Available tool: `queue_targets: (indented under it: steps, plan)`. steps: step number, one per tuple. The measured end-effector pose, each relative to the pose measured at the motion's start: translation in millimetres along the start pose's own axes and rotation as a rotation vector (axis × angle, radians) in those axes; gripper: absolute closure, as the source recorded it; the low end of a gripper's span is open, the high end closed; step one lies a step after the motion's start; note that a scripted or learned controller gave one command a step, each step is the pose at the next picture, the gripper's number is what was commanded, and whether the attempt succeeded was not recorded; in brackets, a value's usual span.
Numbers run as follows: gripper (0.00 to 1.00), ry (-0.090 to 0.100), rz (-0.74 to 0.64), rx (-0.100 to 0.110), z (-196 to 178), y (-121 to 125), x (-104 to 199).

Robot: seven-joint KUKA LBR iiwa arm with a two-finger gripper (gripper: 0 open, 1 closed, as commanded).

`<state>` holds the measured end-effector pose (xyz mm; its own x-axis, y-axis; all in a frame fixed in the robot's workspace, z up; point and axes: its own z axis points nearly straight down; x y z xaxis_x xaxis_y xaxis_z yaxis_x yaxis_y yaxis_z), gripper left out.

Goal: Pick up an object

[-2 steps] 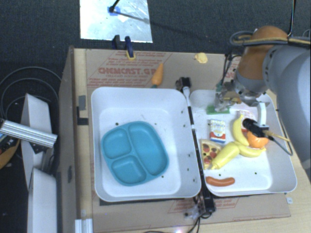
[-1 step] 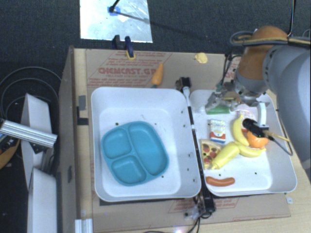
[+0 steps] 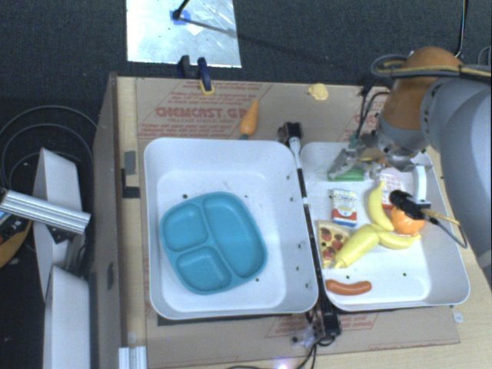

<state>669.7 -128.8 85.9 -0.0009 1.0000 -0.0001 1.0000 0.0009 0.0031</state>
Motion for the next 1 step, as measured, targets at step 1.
queue_targets:
  steps: [1]
  plan:
    - [1.0, 0.001, -0.004, -0.001, -13.3, 1.2, 0.9]
